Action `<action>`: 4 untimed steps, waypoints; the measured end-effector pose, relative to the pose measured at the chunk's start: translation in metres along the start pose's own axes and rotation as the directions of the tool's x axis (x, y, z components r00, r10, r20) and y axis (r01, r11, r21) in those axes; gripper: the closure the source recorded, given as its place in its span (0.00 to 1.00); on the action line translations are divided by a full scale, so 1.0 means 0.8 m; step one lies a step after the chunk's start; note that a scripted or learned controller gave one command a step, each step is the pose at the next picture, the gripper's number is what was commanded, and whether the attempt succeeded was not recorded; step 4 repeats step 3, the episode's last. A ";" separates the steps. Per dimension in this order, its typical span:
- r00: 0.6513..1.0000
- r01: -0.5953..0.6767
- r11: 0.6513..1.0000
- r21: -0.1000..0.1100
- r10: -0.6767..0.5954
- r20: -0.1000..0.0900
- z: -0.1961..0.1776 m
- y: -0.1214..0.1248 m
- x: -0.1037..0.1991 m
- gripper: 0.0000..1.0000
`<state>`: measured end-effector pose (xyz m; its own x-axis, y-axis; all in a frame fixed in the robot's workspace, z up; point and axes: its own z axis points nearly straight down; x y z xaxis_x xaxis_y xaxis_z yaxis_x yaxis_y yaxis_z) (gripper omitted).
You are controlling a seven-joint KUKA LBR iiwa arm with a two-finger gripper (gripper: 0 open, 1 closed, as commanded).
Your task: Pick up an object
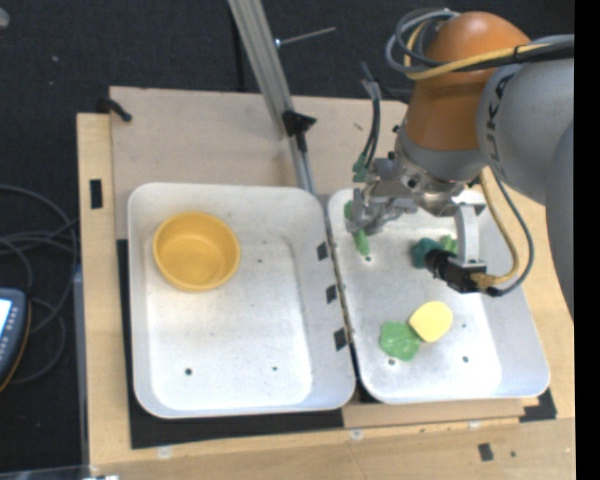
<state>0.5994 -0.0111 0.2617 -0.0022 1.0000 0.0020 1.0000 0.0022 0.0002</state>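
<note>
The claw (363,230) hangs over the right white bin's (510,368) far-left corner; whether it grips anything I cannot tell. The rounded yellow block (431,320) lies nearer and rightward.

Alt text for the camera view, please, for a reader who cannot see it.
The grey arm's gripper hangs over the right bin's far left corner. A yellow object and a green one lie nearer the front; a yellow bowl sits in the left bin.
</note>
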 end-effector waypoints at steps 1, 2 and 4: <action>1.000 -0.001 1.000 0.000 0.001 0.000 -0.001 0.023 0.065 1.00; 1.000 -0.001 1.000 0.000 0.001 0.000 -0.001 0.036 0.119 1.00; 1.000 -0.004 1.000 0.000 0.004 0.001 -0.001 0.036 0.116 0.00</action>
